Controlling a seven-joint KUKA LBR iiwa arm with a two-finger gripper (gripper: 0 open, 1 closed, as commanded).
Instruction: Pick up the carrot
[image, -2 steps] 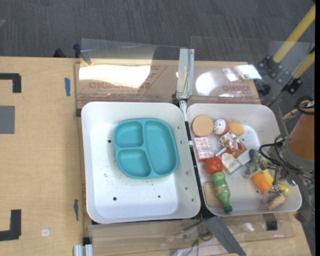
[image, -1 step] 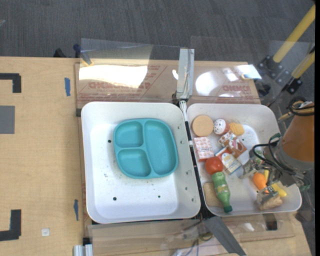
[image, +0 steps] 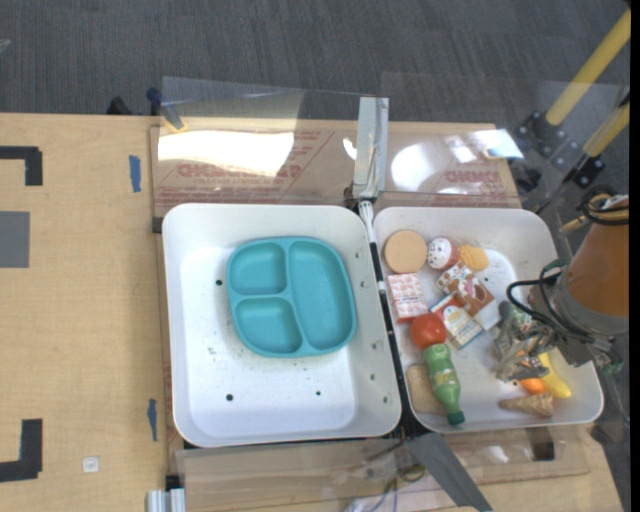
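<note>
Two white bins side by side on the worktop (image: 80, 300). Left bin (image: 190, 390) carries a teal divided plate (image: 291, 296), three compartments. Right bin (image: 575, 410) is crowded with toy food: round tan cookie (image: 405, 251) near the top left, white-and-red ball (image: 439, 253) beside it, small snack packets (image: 408, 295) in the middle, red tomato (image: 428, 330), green bottle (image: 443, 379) lying tilted toward the front edge.

Carrot (image: 533, 384), a small orange piece, sits in the right bin's lower right corner, touching a yellow piece (image: 556, 386) and just above a tan pastry-like item (image: 528, 405).

Arm enters from the right, orange band (image: 605, 270) over the bin's right wall. Tool (image: 518, 350) is down in the clutter directly above the carrot; dark and tangled with cable, cannot tell whether it is released or clenched, nothing clearly between it.
</note>
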